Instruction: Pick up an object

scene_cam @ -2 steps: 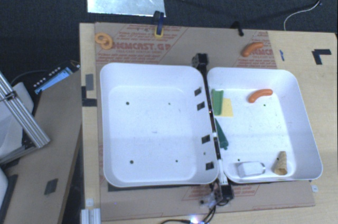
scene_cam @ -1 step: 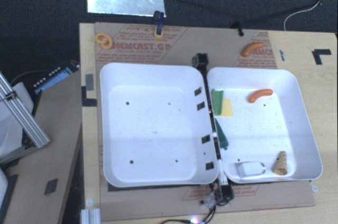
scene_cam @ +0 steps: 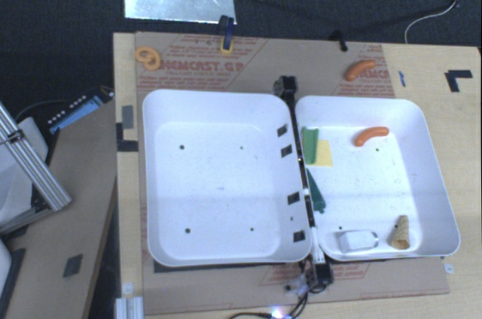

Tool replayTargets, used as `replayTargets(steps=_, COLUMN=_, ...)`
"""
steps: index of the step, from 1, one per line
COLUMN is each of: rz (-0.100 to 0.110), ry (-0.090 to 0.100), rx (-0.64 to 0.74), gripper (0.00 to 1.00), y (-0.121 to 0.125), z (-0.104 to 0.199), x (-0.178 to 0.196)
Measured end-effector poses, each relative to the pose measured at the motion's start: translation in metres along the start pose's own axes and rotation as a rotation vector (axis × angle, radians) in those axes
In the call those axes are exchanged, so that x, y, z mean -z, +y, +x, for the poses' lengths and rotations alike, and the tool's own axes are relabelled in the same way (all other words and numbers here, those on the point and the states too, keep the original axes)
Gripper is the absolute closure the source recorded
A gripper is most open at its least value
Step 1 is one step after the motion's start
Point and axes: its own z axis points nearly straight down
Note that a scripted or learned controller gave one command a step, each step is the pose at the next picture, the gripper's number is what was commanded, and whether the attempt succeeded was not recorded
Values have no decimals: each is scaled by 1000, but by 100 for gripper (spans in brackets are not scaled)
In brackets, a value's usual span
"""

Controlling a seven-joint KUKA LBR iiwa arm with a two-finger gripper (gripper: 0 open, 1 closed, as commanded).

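Note:
The right bin point(scene_cam: 429, 159) holds several small objects. An orange sausage point(scene_cam: 371, 135) lies near its back. A yellow and green flat piece point(scene_cam: 317, 151) rests against the left wall, with a dark green strip point(scene_cam: 315, 193) just in front of it. At the front lie a clear whitish block point(scene_cam: 356, 241) and a tan cone point(scene_cam: 400, 233).
The left bin point(scene_cam: 218, 174) sits beside the right one, joined by black clips point(scene_cam: 288, 152). On the bench behind the bins lie another orange sausage point(scene_cam: 360, 70), a pretzel-like ring point(scene_cam: 148, 57) and a yellow-blue clamp point(scene_cam: 226, 35). A white cable point(scene_cam: 433, 13) runs at the back right.

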Motion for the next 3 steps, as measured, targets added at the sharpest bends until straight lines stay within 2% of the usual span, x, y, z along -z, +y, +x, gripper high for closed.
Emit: replayTargets(steps=3, rz=0, ry=0, rx=0, gripper=100, y=0, z=0, x=0)
